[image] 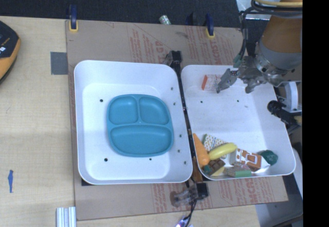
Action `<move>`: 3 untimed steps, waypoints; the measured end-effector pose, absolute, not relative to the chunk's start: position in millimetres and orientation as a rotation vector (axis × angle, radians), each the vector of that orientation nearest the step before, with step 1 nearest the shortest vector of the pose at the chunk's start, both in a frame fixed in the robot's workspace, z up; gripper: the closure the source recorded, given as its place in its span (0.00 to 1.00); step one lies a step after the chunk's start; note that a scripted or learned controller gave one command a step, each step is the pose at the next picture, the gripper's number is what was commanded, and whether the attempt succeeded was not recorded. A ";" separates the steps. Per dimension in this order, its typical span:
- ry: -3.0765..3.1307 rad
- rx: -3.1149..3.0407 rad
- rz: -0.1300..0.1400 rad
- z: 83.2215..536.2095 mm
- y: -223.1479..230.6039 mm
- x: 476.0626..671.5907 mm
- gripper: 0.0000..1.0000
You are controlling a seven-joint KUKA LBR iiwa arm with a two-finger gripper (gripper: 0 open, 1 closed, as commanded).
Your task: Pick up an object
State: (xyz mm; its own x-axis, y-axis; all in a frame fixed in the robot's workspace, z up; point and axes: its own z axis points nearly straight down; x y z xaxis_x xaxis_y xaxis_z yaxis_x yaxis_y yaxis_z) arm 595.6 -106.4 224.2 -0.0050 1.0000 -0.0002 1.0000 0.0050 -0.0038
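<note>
Here, in the camera view, the gripper [237, 82] hangs open and empty at upper right above the right bin [277, 133], beside a small orange item [204, 82]; a descent slightly off-centre could nudge it away ungrasped.

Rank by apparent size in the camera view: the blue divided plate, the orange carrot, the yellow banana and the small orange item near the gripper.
1. Blue divided plate, largest by far.
2. Carrot and banana: look alike, so unranked.
3. Small orange item, smallest.
</note>
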 end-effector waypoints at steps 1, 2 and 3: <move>-2.231 -2.209 0.007 125.9 -96.9 655.5 0.00; -2.224 -2.214 0.010 90.2 -115.2 655.8 0.00; -2.223 -2.221 0.003 92.7 -148.3 656.4 0.00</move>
